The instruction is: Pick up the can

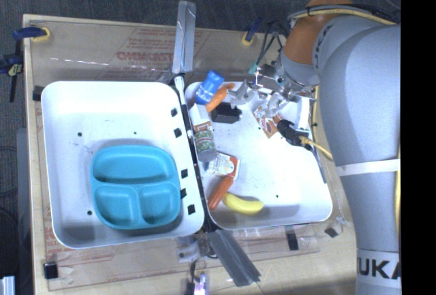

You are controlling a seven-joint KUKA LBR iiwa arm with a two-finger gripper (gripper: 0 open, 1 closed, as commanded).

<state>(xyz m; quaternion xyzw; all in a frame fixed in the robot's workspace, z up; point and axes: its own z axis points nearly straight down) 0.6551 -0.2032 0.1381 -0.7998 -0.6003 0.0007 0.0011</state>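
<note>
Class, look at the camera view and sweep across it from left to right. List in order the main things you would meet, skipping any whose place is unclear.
Blue clamp → left bin → blue divided tray → can → banana → gripper → grey arm.

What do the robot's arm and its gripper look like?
The arm is thick, rounded and light grey, with an orange band above the wrist and dark "KUKA" lettering low on its body. The gripper is metallic, with thin cables around it.
</note>
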